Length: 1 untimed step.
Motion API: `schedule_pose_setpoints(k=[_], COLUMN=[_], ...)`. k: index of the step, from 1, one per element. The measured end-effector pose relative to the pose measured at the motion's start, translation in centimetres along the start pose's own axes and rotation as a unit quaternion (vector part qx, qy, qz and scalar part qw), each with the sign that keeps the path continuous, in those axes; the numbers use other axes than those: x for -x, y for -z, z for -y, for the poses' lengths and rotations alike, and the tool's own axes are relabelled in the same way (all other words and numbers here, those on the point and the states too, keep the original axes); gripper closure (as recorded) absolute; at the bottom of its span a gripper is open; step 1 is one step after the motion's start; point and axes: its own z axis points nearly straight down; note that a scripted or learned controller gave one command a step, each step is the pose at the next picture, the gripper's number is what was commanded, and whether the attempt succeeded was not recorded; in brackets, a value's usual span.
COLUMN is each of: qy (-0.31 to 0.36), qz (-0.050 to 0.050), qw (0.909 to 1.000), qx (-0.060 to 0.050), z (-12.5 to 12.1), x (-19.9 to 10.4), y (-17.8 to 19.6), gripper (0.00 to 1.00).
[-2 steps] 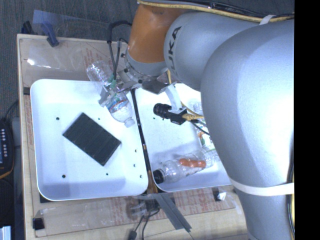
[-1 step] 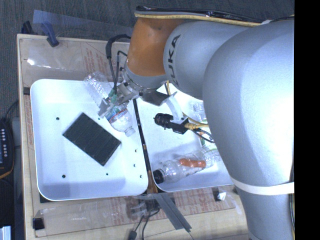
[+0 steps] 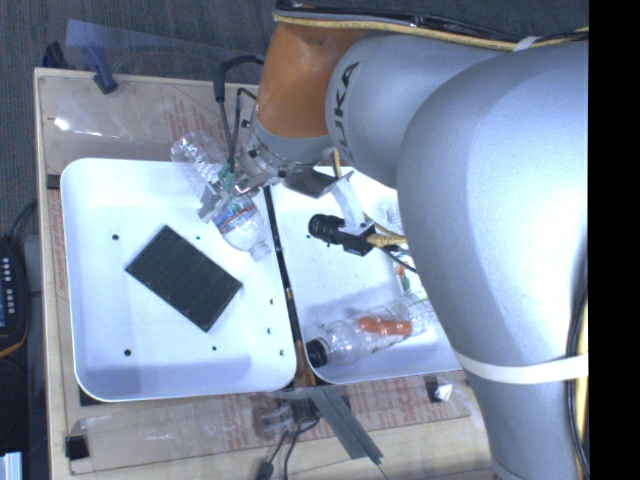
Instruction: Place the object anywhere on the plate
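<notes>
Arm (image 3: pixel 480 168): grey KUKA with an orange band, reaching from the right of the frame to the top centre.
Gripper (image 3: pixel 224 190): upper centre, over the upper right corner of the left bin (image 3: pixel 100 198), right at the clear plastic bottle (image 3: pixel 243 226).
Grip: cannot tell whether it is closed on the bottle or apart, as the wrist and the clear plastic overlap there.
Task object: the clear plastic bottle, slanted from upper left to lower right, close to the wall between the bins.
Plate (image 3: pixel 183 276): dark flat square at the centre of the left bin, below and left of the bottle and apart from it.
Right bin (image 3: pixel 330 288): a second clear bottle with orange inside (image 3: pixel 370 330), lower centre of the frame.
Risk, slip: a smooth round bottle gripped off-centre may swing or drop short of the plate.
Risk, roll: released on its side, it could roll off the flat plate.
Risk, snag: its lower end sits near the dividing wall — it could catch there.
</notes>
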Motion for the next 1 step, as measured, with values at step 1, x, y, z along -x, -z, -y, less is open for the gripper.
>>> schedule_pose_setpoints(k=[1], qy=[0.012], qz=[-0.001], qw=[0.9999], qx=[-0.002], z=[-0.72], x=[-2.54], y=[-0.08], gripper=[1.0])
